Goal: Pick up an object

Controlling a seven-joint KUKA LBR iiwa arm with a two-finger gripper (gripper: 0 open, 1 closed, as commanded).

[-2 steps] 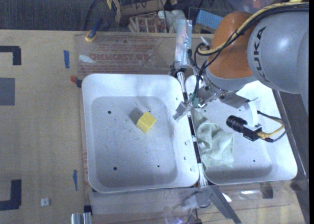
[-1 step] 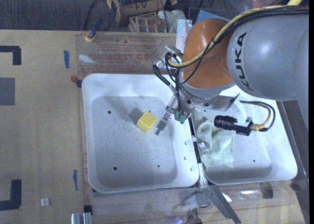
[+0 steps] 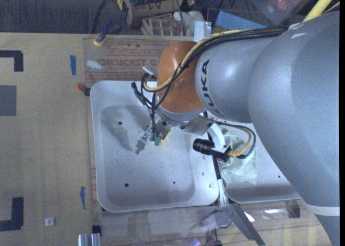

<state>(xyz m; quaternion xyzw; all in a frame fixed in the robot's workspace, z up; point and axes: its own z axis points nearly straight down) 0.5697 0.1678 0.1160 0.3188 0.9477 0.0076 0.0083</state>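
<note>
We see blue tape marks [image 3: 73, 65] on the bench [image 3: 43, 132], then the left bin [image 3: 108, 185], where our end effector [image 3: 146, 138] hangs low; we cannot tell its opening or any hold. Our arm [image 3: 259, 78] covers the right bin [image 3: 264, 191], crumpled pale object [image 3: 240, 167] peeking out.

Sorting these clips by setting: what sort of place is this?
Probably a robotics lab or workshop: a KUKA arm works over white bins on a wooden bench marked with blue tape, with boxes and cables cluttered behind.
</note>
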